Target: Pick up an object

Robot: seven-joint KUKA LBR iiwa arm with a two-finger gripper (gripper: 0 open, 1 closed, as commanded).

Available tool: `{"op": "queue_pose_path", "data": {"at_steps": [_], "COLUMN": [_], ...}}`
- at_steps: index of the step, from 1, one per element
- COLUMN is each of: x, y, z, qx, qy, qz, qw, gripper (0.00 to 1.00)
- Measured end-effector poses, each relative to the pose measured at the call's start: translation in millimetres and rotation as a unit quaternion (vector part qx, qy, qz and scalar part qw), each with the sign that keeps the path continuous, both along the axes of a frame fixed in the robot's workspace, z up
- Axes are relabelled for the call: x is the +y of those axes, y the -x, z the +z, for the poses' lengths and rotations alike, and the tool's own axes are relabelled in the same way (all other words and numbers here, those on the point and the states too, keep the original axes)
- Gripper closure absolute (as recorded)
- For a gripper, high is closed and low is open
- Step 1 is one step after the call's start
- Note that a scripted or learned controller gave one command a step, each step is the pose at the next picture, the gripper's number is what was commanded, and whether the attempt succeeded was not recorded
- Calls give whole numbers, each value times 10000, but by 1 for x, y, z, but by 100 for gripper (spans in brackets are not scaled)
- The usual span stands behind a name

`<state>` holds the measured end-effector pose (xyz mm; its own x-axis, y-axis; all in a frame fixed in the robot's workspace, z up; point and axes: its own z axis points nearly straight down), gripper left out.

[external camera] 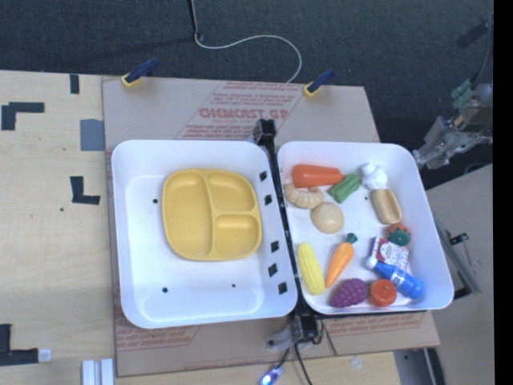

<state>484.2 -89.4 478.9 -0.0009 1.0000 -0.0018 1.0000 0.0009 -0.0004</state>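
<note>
We see two shallow white bins side by side on the bench; the left bin (128, 215) holds a yellow divided plate (212, 213), and the right bin (429, 215) holds a scatter of toy foods, any of which could serve as our object; the gripper (449, 139) sits at the view's right edge, just outside the right bin's far corner and well apart from everything in it, and we cannot tell its state, since the metal parts there are small and blurred. Among the candidates we count a long orange carrot (317, 175) near the far rim, a green piece (345, 188) touching its end, a pale round piece (327, 217) in the middle, a corn cob (311, 268) by the dividing wall, a small carrot (340, 261) just beside it, a purple grape cluster (349, 293) at the near rim, and a blue bottle (401, 281) lying beside a red round piece (382, 293). We judge all of these to be light, hollow, stiff plastic with smooth, somewhat slippery skins; the corn cob looks the easiest to us, lying fairly free on one side; we would take it across its middle, fingers set on the two long flanks; the round piece might squirt out of a pinch, and the crowded near corner leaves little room for fingers.
</note>
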Motion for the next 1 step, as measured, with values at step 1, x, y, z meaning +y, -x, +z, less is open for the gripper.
{"op": "queue_pose_path", "data": {"at_steps": [1], "x": [77], "y": [0], "z": [39], "qx": [-21], "qy": [-13], "qz": [38], "qw": [10000], "gripper": [100]}}
